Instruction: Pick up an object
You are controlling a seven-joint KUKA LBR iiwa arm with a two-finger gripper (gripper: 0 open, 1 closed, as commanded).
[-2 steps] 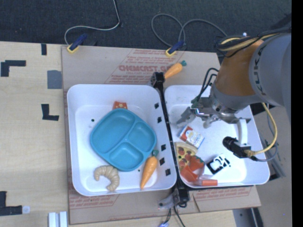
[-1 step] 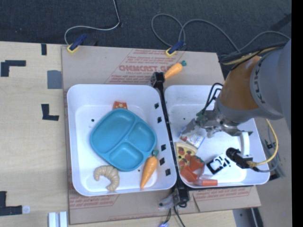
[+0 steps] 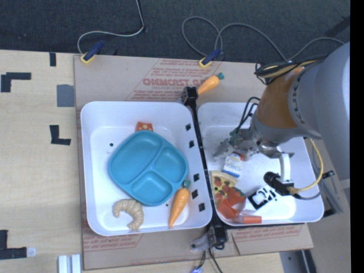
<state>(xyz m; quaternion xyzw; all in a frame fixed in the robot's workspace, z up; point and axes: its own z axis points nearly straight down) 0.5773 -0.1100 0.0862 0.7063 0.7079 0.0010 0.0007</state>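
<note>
**Small carton under the pincer in the right bin**

Small carton (image 3: pixel 232 165), white with a blue and red print, is taken here as the likeliest target; it lies on the floor of the right bin (image 3: pixel 304 209), just beside and slightly below the pincer (image 3: pixel 235 143). Nothing is seen between the fingers, and whether they are spread or closed cannot be told, since the wrist blocks much of them.

The objects appear to have been scattered loosely so that any may be picked. In the right bin a pizza slice toy (image 3: pixel 224 185) and a red piece (image 3: pixel 228 205) are crowded together near the front left corner, touching or nearly so. The left bin (image 3: pixel 91 118) is given over to a blue divided plate (image 3: pixel 148 168), with a croissant (image 3: pixel 129 212) and a carrot (image 3: pixel 178 204) set along its near edge. A second carrot (image 3: pixel 208 85) lies outside the bins on the surface (image 3: pixel 34 152).

The arm is brought in from the right, its orange band (image 3: pixel 273 104) bent over the right bin, and the wrist is pitched down toward the bin's left half.
</note>
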